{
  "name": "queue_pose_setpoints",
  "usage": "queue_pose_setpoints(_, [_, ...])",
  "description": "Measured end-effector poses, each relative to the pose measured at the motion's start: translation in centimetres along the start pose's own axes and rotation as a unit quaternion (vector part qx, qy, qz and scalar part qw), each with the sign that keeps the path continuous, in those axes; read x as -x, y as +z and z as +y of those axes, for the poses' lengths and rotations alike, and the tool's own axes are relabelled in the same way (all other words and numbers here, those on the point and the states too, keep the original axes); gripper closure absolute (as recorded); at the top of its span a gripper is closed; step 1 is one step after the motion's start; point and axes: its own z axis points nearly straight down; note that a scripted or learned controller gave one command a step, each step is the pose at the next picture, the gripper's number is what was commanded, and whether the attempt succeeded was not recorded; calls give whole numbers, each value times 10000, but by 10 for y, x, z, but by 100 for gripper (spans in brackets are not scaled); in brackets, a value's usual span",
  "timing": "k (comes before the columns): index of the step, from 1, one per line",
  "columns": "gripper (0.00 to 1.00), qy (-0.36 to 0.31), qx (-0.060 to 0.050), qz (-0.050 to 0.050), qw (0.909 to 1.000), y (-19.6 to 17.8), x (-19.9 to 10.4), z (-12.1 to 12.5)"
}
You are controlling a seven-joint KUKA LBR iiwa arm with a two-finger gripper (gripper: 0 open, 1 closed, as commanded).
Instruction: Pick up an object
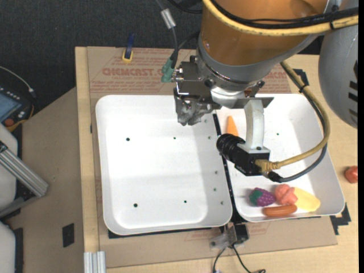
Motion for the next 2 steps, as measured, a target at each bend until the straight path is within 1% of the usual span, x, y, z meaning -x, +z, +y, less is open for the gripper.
queue_pose_setpoints(1, [100,5,5,4,10000,157,-13,16])
queue_pose_setpoints(2, [100,8,-6,1,10000,137,77,0])
